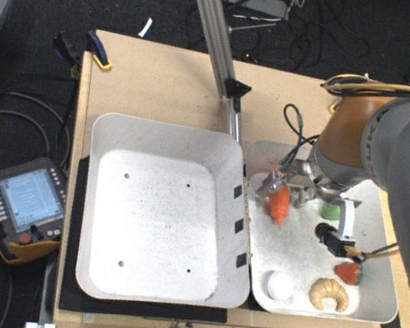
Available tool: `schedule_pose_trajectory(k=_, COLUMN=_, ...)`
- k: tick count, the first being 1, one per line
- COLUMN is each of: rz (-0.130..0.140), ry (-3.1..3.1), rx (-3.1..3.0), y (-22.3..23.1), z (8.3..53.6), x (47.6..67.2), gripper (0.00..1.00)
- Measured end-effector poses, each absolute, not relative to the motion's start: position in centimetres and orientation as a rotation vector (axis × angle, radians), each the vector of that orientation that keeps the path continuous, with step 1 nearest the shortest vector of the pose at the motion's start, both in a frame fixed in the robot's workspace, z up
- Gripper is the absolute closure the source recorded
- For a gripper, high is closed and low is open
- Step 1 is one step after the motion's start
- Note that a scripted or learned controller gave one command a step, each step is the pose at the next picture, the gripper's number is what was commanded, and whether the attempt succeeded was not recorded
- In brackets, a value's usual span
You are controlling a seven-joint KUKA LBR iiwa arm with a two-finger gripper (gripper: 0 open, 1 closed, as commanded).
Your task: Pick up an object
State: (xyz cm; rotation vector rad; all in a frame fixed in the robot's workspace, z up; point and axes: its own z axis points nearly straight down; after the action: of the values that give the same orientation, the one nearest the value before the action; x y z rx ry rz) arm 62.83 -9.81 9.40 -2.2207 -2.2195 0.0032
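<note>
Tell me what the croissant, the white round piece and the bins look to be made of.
Croissant: probably moulded plastic or rubber toy food; its tan surface looks smooth with a slight sheen.
White round piece: likely plastic, plain and smooth; too small to be sure.
Bins: likely thin moulded plastic, matte white with rounded corners; the left one's floor is speckled with dark marks.

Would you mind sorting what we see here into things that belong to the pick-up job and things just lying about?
Job:
end effector
orange carrot toy
croissant
white ball
strawberry toy
green object
right bin

Lying about:
left bin
teach pendant
blue-and-yellow clamp
</note>
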Motion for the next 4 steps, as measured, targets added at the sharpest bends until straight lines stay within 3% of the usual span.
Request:
schedule_pose_trajectory(k=1, rz=0.0, ry=-2.221, rx=-2.223, y=-9.8, z=10.6, x=62.9, gripper=1.0)
schedule_pose_trajectory(k=4, rz=-0.007, ry=-2.23, rx=-2.222, y=-9.6, z=29.4, x=63.8, gripper=1.0)
